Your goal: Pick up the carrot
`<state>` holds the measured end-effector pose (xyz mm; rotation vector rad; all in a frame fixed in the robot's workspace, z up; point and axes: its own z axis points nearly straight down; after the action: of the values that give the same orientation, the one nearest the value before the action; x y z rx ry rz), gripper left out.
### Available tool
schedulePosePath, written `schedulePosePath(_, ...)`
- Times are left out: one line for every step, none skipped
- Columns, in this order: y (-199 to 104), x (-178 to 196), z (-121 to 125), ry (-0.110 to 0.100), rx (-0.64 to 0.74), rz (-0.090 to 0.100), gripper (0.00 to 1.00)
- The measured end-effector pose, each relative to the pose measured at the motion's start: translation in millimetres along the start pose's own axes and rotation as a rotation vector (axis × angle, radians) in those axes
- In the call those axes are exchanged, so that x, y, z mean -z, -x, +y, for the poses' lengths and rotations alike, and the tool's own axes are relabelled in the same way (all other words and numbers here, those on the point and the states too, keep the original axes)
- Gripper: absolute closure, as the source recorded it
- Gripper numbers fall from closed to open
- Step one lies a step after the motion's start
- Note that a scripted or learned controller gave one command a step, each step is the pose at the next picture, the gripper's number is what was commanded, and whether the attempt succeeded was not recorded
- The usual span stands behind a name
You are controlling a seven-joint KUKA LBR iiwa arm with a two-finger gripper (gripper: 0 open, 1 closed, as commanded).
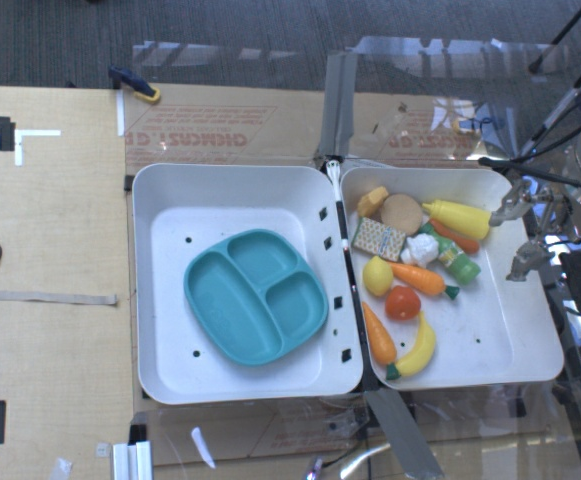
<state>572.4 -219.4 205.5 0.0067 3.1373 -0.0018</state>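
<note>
My claw [522, 236] hung at the three o'clock edge of the right bin [515, 353], its two fingers [511, 204] spread apart with nothing between them. The carrot [419, 278] lay on its side near the middle of that bin's pile, green end pointing toward four o'clock, touching a tomato [402, 303] at its six o'clock and a lemon [377, 275] at its nine. A second carrot [378, 333] lay by the bin's nine o'clock wall, beside a banana [419, 346]. The left bin [170, 358] held a teal divided plate [257, 296].
</note>
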Motion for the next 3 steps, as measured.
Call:
schedulePosePath(7.1,-98.0,37.7,0.0,0.048,-0.001,0.0)
schedulePosePath(-19.3,-112.2,95.5,0.001,0.036,0.0,0.0)
schedulePosePath(31.4,-112.1,113.6,0.0,-0.069,-0.001,0.0)
